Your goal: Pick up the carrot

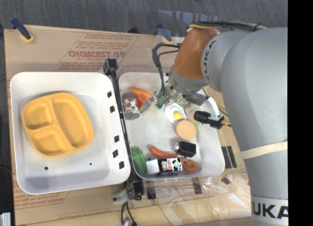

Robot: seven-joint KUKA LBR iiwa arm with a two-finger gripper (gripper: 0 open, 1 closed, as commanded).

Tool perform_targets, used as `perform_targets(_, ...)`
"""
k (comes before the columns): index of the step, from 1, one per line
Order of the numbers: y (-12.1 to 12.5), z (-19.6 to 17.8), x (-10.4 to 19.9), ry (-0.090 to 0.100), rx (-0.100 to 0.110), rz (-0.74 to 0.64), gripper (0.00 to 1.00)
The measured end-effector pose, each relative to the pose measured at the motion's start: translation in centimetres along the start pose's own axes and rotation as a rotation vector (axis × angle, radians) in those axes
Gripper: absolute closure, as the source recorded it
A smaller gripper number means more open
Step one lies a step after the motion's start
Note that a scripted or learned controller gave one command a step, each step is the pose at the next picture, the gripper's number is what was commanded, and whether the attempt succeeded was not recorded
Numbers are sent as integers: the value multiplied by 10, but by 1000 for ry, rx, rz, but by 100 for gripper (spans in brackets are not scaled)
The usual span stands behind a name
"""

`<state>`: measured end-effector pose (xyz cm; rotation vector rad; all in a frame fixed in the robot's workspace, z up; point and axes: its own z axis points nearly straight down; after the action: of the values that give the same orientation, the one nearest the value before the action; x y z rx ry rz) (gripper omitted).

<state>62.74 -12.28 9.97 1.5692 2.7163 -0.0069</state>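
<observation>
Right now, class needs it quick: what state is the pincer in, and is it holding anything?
Pincer: low in the right bin, beside the carrot; open or shut cannot be told, and no hold on the carrot shows.

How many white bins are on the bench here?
2: the left bin holds a yellow divided tray; the right bin holds the carrot and other items.

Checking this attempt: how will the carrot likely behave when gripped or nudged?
The carrot looks like smooth plastic toy food, so probably stiff and light. Its tapered, rounded shape may slip or roll between fingers. Lying close beside the can, a nudge could knock both.
</observation>
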Motion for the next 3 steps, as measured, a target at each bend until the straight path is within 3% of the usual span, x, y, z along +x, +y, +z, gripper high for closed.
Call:
perform_targets(1, -72, 7, -28, 7, -2, -86, 0)
perform_targets(2, -59, -55, -67, 0, -5, -299, 0)
perform_targets(3, -16, 11, -16, 12, 0, -303, 0)
